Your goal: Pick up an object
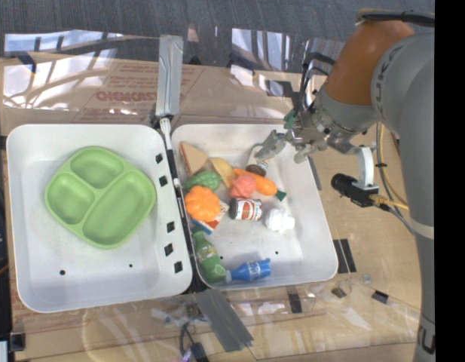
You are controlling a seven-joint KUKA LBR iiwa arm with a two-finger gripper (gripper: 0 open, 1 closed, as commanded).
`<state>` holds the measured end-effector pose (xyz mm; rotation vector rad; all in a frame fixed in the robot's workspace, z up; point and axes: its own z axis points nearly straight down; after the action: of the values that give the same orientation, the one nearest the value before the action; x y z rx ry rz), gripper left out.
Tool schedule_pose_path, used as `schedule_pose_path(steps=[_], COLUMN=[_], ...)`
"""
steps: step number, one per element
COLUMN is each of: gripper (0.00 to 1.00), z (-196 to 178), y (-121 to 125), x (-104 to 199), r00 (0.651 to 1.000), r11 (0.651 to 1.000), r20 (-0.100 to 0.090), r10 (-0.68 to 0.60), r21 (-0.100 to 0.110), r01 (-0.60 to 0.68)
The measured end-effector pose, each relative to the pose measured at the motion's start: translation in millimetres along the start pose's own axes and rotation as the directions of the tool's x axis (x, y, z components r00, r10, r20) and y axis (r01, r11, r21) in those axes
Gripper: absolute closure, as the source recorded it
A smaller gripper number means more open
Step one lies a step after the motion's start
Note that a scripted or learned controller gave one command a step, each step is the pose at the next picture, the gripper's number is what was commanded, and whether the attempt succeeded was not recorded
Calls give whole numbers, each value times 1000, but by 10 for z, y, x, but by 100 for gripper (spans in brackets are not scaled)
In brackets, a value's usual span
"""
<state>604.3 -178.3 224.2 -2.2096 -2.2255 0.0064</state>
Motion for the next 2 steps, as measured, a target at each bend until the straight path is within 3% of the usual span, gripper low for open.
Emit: schedule_pose_path(steps=[1, 2], gripper=[0, 0], z=[1093, 1327], y=[-27, -97], x=[-275, -308], r00=[999, 999], r11=[999, 999], r20=[0, 1], r10=[-53, -44], r21=[-5, -2], r01=[53, 44])
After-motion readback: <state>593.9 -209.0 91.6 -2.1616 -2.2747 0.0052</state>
